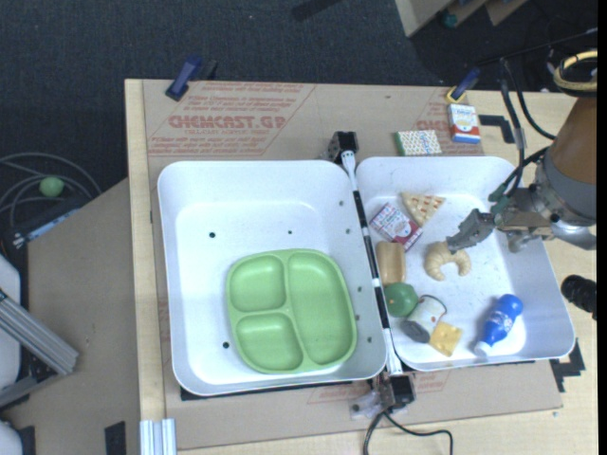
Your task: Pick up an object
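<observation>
The right bin (531, 278) holds several small items: a croissant (446, 260), a pizza slice (422, 205), a red-and-white packet (394, 223), a bread roll (390, 262), a green ball (401, 300), a grey cylinder (424, 318), a yellow cheese piece (445, 337) and a blue bottle (499, 321). My gripper (469, 232) reaches in from the right, just above and right of the croissant. Its fingers (472, 226) stand open with nothing between them.
The left bin (190, 197) holds a green divided plate (289, 309). Small cards (419, 142) and a box (464, 124) lie on the cardboard behind the right bin. A black clip (343, 146) sits where the bins meet at the back.
</observation>
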You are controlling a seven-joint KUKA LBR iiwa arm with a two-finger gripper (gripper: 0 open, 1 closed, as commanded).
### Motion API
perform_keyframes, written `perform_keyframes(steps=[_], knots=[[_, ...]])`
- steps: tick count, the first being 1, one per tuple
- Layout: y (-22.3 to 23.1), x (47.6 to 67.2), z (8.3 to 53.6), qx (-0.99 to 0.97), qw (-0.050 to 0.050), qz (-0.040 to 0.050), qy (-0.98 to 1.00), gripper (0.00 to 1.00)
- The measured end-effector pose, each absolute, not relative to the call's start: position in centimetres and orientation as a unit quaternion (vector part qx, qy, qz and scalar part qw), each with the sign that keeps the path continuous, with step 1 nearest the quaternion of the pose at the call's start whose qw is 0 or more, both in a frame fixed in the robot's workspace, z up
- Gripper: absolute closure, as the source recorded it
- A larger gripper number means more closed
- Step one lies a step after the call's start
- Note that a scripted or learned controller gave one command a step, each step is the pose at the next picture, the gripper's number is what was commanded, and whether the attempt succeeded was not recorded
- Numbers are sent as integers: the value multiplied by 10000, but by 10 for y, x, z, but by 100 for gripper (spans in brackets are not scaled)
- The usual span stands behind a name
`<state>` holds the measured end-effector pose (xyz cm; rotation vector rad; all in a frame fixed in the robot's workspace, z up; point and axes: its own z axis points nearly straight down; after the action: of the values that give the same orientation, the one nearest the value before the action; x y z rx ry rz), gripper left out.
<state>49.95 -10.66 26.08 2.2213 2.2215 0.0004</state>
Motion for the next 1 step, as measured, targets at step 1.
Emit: perform_keyframes(steps=[1], knots=[[-130,578,161,7072,-9,-7,7070,0]])
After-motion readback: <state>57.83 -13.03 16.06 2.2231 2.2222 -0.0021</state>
